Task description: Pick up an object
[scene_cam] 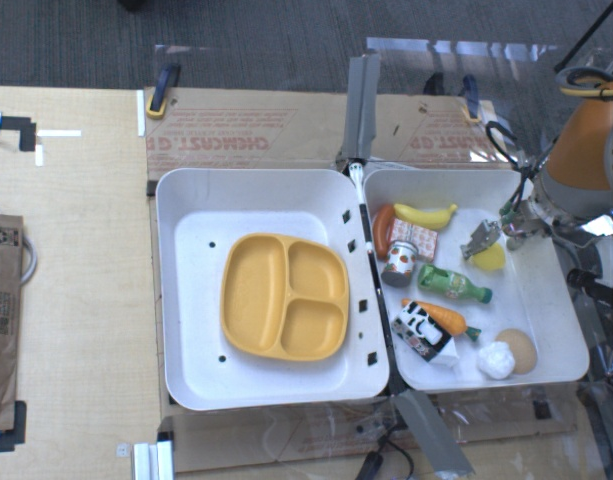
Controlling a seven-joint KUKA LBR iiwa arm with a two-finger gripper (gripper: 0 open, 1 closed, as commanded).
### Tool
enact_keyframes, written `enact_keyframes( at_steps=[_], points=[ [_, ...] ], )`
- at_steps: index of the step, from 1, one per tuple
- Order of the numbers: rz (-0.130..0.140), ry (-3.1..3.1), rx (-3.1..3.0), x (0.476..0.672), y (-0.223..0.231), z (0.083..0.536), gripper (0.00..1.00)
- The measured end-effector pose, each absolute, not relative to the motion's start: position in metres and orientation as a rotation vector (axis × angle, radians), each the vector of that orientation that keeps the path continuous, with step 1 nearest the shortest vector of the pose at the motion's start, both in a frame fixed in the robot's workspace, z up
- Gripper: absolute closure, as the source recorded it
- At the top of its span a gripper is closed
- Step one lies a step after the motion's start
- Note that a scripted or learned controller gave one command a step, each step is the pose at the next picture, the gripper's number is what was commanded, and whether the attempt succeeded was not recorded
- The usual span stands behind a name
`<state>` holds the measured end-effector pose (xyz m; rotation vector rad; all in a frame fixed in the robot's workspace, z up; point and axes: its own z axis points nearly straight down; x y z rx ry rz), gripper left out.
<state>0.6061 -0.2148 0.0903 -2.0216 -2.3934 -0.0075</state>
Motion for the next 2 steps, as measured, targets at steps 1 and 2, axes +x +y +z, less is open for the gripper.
enact_keyframes(
  at_steps=[1, 2],
  points=[
    [-0.002, -2.4, -2.024, 0.607, -0.217, 0.099, 1.0],
    [0.002, -2.574, -1.801, 0.611, -0.159, 0.212, 1.0]
  ],
)
